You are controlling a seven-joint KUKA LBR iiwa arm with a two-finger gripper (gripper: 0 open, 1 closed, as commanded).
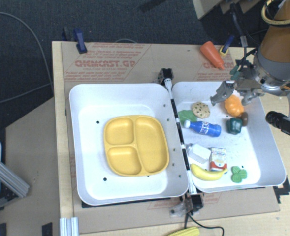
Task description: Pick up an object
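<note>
My gripper [234, 95] hangs over the far part of the right bin [268, 146], its two fingers spread apart, so it is open. An orange fruit-like toy [233, 104] lies just below and between the fingertips, resting in the bin; I see no finger closed on it. Close by lie a round cookie [201, 109], a teal object [234, 126] and a small brown piece [243, 117]. A blue bottle [204, 128] lies on its side in the middle of the bin, with a green toy [186, 116] at its left end.
Near the right bin's front sit a white box [200, 154], a red-and-white carton [217, 160], a banana [206, 172] and a green broccoli toy [238, 174]. The left bin [85, 107] holds a yellow divided plate [135, 145]. An orange carrot [212, 55] lies on the bench behind.
</note>
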